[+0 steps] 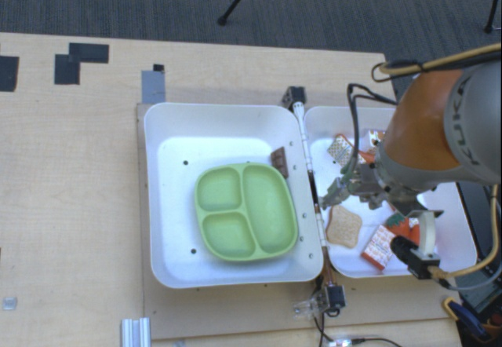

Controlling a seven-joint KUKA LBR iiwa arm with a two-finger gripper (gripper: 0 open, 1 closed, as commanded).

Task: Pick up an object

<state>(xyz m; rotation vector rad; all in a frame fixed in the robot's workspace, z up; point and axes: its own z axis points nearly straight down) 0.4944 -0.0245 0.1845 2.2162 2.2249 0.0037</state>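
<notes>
My gripper [336, 191] hangs low over the left part of the right bin [463, 247], close to the wall shared by the two bins. Just below it a tan toast-like slice [343, 227] lies flat on the bin floor. To the slice's right rests a red and white packet [378, 246]. A small checkered piece [340, 149] sits at the back of the bin, above the gripper. An orange and green item [400, 223] peeks out from under the wrist. The arm's grey and orange body covers much of the right bin.
The left bin [169, 180] holds a light green divided plate [246, 212] and a small brown piece [278, 157] by its right wall. Cables [369, 94] loop over the back of the right bin. A clamp [295, 96] sits at the back between the bins.
</notes>
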